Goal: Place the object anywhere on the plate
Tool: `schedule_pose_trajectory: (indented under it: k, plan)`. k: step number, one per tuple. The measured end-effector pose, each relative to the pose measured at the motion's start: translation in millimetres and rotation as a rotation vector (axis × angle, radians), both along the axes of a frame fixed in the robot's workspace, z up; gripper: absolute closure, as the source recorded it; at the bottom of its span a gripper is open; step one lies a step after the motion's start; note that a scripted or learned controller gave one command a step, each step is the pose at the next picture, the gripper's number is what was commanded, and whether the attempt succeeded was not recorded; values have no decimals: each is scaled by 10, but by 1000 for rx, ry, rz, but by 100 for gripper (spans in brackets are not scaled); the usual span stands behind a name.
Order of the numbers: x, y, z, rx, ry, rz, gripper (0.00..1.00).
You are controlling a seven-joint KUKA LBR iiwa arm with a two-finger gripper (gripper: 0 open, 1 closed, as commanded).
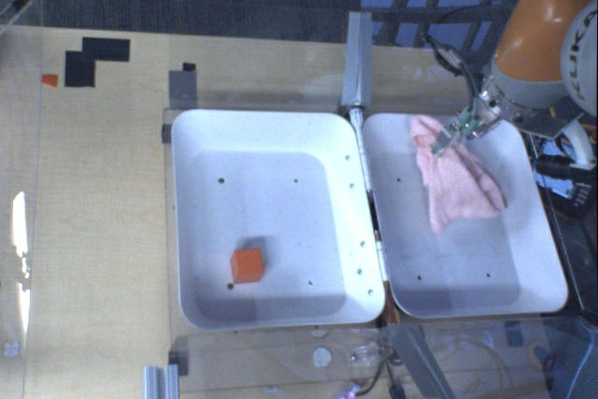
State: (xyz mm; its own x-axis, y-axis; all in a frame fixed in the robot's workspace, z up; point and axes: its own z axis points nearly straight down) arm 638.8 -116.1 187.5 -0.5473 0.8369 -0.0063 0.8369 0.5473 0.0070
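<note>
Touching pink cloth (455, 182) top edge | hand (455, 135) | right bin (523, 294)

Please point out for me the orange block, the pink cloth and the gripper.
orange block (248, 265): camera view, middle of its top face, in the left bin.
pink cloth (455, 178): camera view, centre of the cloth, in the right bin.
gripper (460, 133): camera view, at its fingertips, over the cloth's upper edge.
</note>
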Motion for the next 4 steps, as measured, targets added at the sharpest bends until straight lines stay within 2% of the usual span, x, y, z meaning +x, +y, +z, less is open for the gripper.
schedule_pose_trajectory:
  k: [1, 2, 3, 4]
  plan:
    - [30, 16, 381, 0, -1, 8, 100]
    - [-295, 493, 401, -2, 2, 412, 100]
    - [-515, 963, 292, -3, 3, 815, 100]
    - [-746, 1386, 418, -5, 1, 995, 100]
